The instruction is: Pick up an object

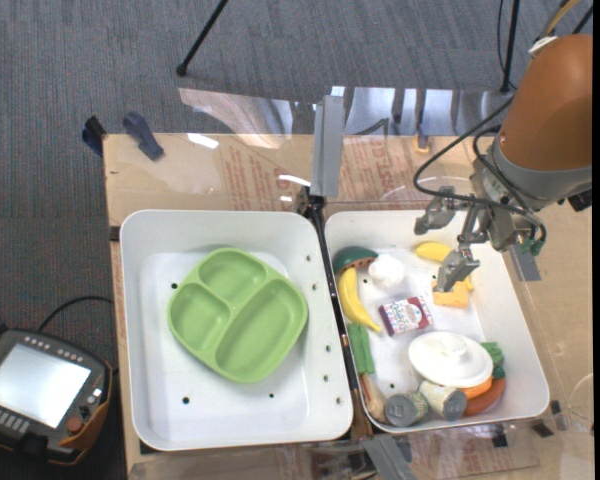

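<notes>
My gripper (444, 246) hangs over the back of the right bin (525, 348), open, with nothing held between its fingers (458, 267). A small yellow piece (431, 251) lies just below it, and an orange-yellow block (452, 294) sits right under the nearer fingertip. Also in this bin are a banana (354, 299), a white lump (386, 269), a small purple-and-red carton (406, 315), a white lidded bowl (450, 358), a dark green item (352, 258) and a grey can (405, 408).
The left bin (150, 268) holds a green divided plate (238, 313). A green strip (363, 349) lies along the right bin's left wall, and orange and green toys (488, 386) crowd its front right corner. A tablet (40, 388) rests on the floor at the left.
</notes>
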`<act>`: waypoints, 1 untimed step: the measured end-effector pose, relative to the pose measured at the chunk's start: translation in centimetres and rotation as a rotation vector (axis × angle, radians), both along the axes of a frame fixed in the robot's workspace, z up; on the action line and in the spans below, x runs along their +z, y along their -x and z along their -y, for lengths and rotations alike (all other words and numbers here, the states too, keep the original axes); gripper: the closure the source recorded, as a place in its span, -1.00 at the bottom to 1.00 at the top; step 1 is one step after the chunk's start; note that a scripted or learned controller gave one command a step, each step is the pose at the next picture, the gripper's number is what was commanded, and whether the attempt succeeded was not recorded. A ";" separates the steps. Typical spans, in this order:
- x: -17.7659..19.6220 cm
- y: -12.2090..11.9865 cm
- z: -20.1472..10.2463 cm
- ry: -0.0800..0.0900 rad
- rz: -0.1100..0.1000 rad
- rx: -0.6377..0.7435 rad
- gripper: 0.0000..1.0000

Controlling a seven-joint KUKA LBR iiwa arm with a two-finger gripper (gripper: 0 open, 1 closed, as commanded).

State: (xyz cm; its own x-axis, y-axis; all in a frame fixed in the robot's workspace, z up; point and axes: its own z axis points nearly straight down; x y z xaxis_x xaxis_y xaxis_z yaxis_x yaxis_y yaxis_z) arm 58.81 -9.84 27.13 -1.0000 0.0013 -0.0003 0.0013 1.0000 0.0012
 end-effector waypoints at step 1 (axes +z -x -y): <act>-13.2 -2.7 -0.5 -0.004 -0.014 0.087 -1.00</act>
State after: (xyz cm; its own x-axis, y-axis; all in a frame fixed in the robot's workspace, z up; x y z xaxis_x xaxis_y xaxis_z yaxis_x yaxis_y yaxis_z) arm 61.51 -9.38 13.93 -0.9962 -0.0859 0.0134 -0.0859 0.9963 0.0053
